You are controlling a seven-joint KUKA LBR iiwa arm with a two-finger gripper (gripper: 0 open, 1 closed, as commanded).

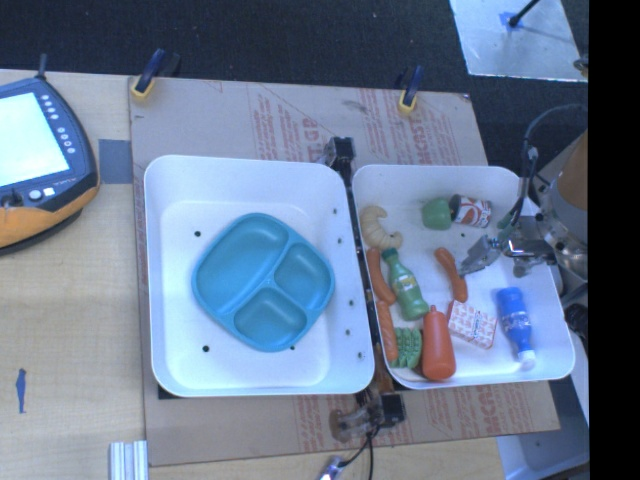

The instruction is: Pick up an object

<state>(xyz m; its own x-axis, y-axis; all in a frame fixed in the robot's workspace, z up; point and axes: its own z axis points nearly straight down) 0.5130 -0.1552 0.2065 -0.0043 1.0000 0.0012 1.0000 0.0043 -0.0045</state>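
Along the near edge of the right bin [560, 368], several candidates are lying close together: the red bottle [437, 344] beside the green ridged piece [407, 346], the red-and-white packet [471, 324] just past it, and the blue bottle [514, 324] toward the right wall. A little farther in, the green bottle [404, 282] is lying at a slant between two orange sausages [451, 273], and the tan croissant-like piece [378, 228] is sitting by the left wall. At the far side, a green ball [436, 213] is resting just beside a small red-labelled can [472, 211].

The tool [480, 257] is reaching in from the right, hovering over the bin's middle with its fingers [470, 263] spread apart and nothing between them. It is poised near the right-hand sausage and the packet, so the step in hand looks like the approach before a grasp; no object is being lifted yet.

The next move is probably calling for a descent onto one item, likely that sausage, with the fingers straddling it before closing. The left bin [160, 268] is holding only a blue divided plate [263, 281].
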